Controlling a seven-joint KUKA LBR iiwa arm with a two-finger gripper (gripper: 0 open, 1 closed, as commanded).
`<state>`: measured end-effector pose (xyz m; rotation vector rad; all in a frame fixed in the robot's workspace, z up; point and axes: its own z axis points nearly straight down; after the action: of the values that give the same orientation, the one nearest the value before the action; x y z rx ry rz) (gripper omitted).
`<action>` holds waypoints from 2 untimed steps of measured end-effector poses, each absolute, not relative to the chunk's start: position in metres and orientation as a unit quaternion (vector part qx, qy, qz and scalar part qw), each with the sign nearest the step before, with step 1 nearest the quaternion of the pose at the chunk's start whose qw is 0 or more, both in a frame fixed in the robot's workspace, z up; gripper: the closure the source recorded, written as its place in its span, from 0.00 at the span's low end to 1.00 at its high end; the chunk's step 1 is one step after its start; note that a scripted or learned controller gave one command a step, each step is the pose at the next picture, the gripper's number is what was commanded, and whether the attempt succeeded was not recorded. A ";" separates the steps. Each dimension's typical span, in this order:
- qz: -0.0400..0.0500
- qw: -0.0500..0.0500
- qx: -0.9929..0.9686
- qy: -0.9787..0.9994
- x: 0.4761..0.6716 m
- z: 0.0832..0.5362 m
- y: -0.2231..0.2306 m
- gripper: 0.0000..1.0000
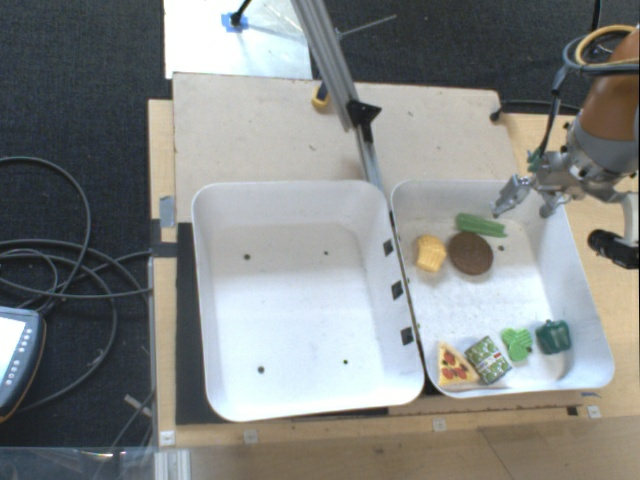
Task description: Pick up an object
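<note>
The right bin [560,248] holds several toy foods: a long green piece [481,226] near the back, a brown round patty [470,254], a yellow corn piece [431,253], a pizza slice [455,366], a green patterned block [488,359], a light green piece [517,343] and a dark green pepper [553,337]. My gripper [528,198] hangs over the bin's back right part, just right of the long green piece and above it. Its two fingers are spread apart with nothing between them.
The left bin [290,298] lies beside the right one, with a divider edge between them. A slanted grey pole [330,48] crosses the back of the bench. Cables and a pendant [15,353] lie on the floor at left.
</note>
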<state>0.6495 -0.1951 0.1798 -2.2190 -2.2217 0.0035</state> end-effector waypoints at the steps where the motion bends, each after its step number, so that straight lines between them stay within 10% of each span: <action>1: 0.001 0.001 -0.707 -0.708 0.647 0.117 -0.196 0.00; 2: -0.001 -0.001 -0.706 -0.708 0.649 0.092 -0.196 0.00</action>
<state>0.6490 -0.1960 0.0922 -2.2208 -2.2263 -0.0034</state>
